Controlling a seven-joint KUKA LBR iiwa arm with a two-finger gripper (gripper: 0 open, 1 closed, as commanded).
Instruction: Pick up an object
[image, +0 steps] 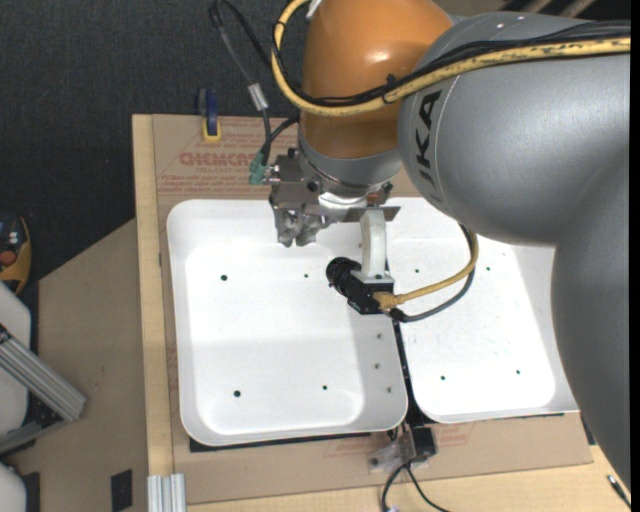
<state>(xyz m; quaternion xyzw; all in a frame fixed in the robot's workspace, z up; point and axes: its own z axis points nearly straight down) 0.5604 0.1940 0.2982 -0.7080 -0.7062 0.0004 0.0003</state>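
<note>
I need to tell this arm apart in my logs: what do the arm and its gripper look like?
The arm is smooth, rounded grey metal with black lettering and a glossy orange band above the wrist. Yellow and black cables run along it. The gripper is a small grey metal block with short fingers.

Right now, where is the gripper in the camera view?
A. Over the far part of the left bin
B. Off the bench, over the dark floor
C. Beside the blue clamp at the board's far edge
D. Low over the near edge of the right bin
A: the gripper hangs over the far end of the left bin, below the orange band.
</note>
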